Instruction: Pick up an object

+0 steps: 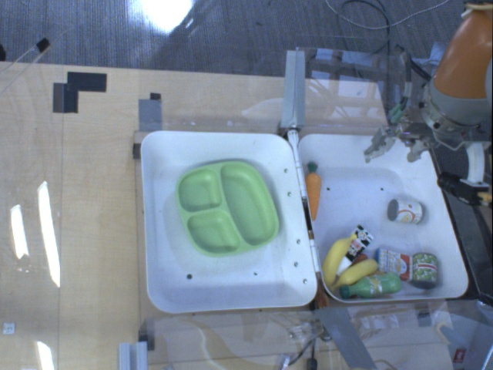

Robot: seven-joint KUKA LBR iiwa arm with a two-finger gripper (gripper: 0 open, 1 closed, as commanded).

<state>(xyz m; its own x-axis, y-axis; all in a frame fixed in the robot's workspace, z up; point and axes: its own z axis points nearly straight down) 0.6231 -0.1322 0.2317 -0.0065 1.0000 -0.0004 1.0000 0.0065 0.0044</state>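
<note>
Green bottle (372, 286) half under bananas (344, 262); gripper (397, 146) spread open, empty, arm cropped.

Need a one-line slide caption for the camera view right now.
Open gripper hovers over the right bin's far edge; carrot, bananas, cans inside; green tray in left bin.

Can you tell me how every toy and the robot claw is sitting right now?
Green divided plastic plate: flat, left bin.
Orange toy carrot: lying by right bin's left wall.
Yellow toy bananas: lying down.
Green toy bottle: on its side.
Small white can: on its side.
Grey two-finger gripper: jaws open, holding nothing.
</note>
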